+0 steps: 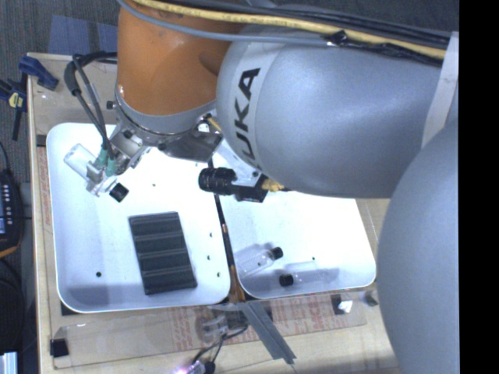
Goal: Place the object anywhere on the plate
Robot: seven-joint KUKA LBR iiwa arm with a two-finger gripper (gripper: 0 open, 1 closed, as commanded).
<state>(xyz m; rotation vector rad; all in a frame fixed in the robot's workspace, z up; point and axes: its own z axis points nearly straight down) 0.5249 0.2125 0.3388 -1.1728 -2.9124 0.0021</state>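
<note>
Toward the worktop's left side, in the left bin (58, 209), the arm's (168, 61) jaws hang over the far corner. A clear piece (78, 159) sits right at their tip (held or merely beside them, I cannot tell, nor whether the jaws are clenched). A small black block (118, 192) lies just to the right, on the near side. The plate, seemingly the dark ribbed slab (162, 252), lies nearer the front edge and to the right, long axis running front to back. The right bin (355, 236) holds two clear vials (261, 257).
</note>
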